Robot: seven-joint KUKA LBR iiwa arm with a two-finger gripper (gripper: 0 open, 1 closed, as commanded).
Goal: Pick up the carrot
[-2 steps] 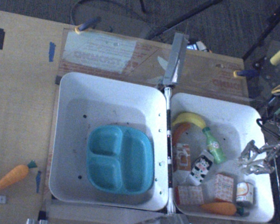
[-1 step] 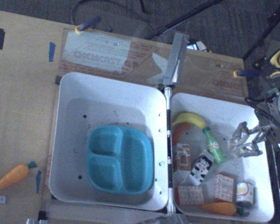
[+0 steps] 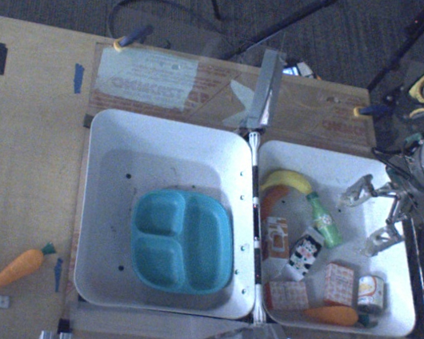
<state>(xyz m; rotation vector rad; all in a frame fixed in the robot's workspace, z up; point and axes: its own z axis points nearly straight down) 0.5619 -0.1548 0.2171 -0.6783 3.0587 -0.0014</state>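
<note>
Gripper, fingers spread and holding nothing, hangs over the right bin; a carrot lies along its front wall.

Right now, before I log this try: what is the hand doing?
Hand: open, nothing between its fingers, hovering over the right bin; carrot lies in that bin.

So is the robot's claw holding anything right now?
No, nothing. The gripper hangs open over the right bin, its fingers bare. A carrot lies near that bin's front edge.
</note>
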